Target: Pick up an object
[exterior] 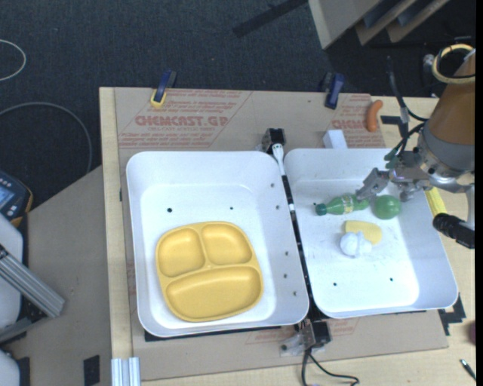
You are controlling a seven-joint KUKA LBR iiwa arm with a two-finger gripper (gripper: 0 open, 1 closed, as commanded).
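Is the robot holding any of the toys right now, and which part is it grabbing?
Nothing is held. The end effector hangs open above the right bin, its fingers spread just over the green bottle and the green ball, with nothing between them.

A dark carpet (113, 45) is seen around the bench, with thin pale cables (45, 113) looped across it at the left. The bench top is covered by a brown board (219, 113) printed with red lettering — two blue clamps (162, 87) are fixed along its far edge. Pale furniture (370, 22) is glimpsed at the top right. Even, soft light is cast throughout.
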